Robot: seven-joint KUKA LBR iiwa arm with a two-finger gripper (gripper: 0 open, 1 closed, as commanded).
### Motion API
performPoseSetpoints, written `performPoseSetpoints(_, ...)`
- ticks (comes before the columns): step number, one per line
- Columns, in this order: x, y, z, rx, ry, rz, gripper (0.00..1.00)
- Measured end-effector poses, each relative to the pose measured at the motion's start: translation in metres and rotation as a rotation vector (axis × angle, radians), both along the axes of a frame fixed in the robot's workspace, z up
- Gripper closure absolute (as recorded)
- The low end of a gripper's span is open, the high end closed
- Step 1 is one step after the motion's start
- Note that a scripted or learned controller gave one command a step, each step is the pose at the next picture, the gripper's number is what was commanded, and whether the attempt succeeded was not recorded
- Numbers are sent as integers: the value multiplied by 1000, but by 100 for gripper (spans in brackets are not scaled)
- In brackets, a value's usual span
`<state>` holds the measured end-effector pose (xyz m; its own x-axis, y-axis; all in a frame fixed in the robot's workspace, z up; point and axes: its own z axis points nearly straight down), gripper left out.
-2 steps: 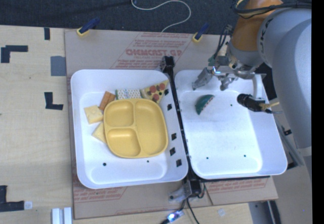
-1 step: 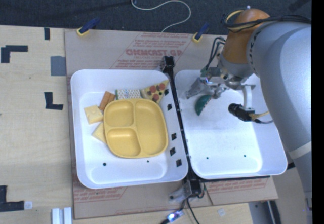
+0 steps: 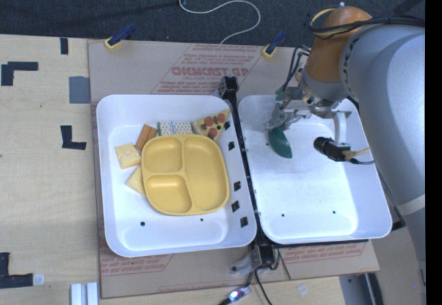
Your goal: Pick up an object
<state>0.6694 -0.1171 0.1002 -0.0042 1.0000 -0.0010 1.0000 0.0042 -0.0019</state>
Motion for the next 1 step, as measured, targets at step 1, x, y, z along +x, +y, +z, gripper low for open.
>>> performPoseSetpoints(1,0,11,49,2,-5,-2,100)
